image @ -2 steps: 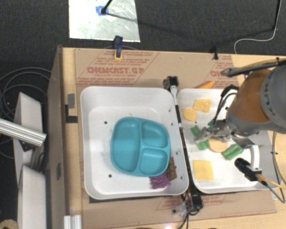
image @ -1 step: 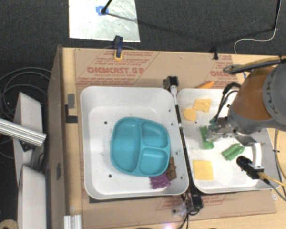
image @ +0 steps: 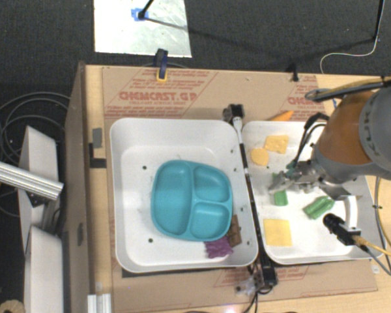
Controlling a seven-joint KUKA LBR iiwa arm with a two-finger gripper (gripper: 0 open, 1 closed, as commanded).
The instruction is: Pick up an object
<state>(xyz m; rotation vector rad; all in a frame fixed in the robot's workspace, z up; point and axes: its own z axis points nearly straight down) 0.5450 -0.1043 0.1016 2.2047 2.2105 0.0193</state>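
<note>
I'm seeing the gripper [image: 281, 182] hanging low in the right bin [image: 300, 256], its fingers spread apart over a small green block [image: 280, 197], short and stubby, lying just below the fingertips; nothing is sitting between them.

teal plate [image: 191, 201], white bins [image: 133, 175], green pieces [image: 317, 207]

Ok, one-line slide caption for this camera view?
Gripper low in the right bin over a green piece; blue divided plate in the left bin.
</note>
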